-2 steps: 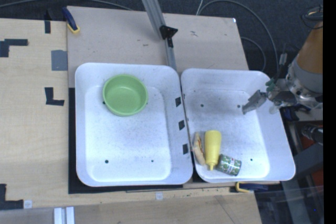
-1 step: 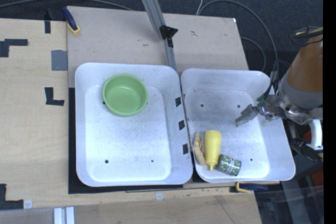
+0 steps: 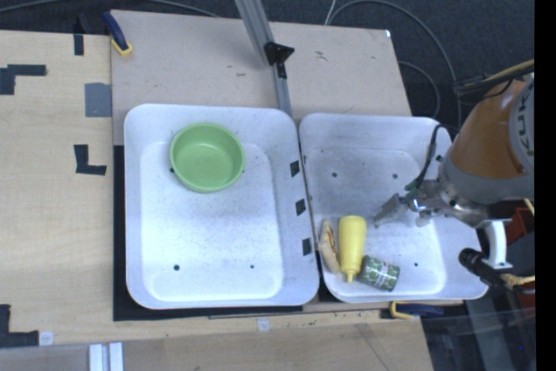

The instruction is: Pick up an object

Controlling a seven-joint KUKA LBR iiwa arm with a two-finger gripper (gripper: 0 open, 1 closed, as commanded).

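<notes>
In the right bin [image 3: 365, 143], a yellow squeeze bottle [image 3: 352, 244] lies near the front left corner with its nozzle pointing forward. A small green can [image 3: 380, 273] lies on its side just right of the nozzle. A thin tan object [image 3: 327, 244] rests against the bottle's left side. My gripper [image 3: 401, 219] hovers above the bin floor, up and to the right of the bottle. Its fingers are spread open with nothing between them. A green bowl [image 3: 207, 156] sits upright in the back of the left bin [image 3: 148, 274].
A grey metal pole [image 3: 252, 0] slants across the board behind the bins, down to the divider between them. Cables loop at the back right. A blue and yellow clamp [image 3: 117, 34] sits at the board's back left corner.
</notes>
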